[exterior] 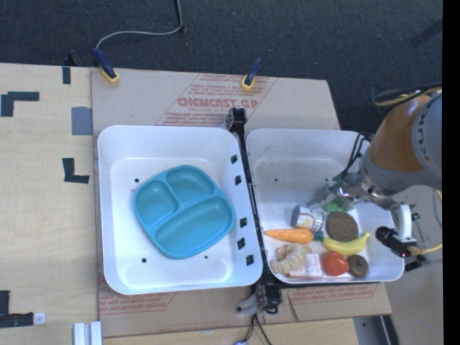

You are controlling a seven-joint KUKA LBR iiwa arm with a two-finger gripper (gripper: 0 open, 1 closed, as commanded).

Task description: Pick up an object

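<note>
Toy foods, a carrot [289,234], banana [346,244], tomato [335,263] and brown round patty [341,226], lie clustered just below the gripper [332,195] in the right bin [287,149]. Whether that gripper is spread or closed, or has hold of anything, I cannot tell. Far off to its left, a blue divided plate [184,210] sits in the left bin [115,192].

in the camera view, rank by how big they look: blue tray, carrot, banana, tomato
1. blue tray, by far the largest
2-3. carrot and banana look about alike in length, too close to rank
4. tomato, smallest
</note>
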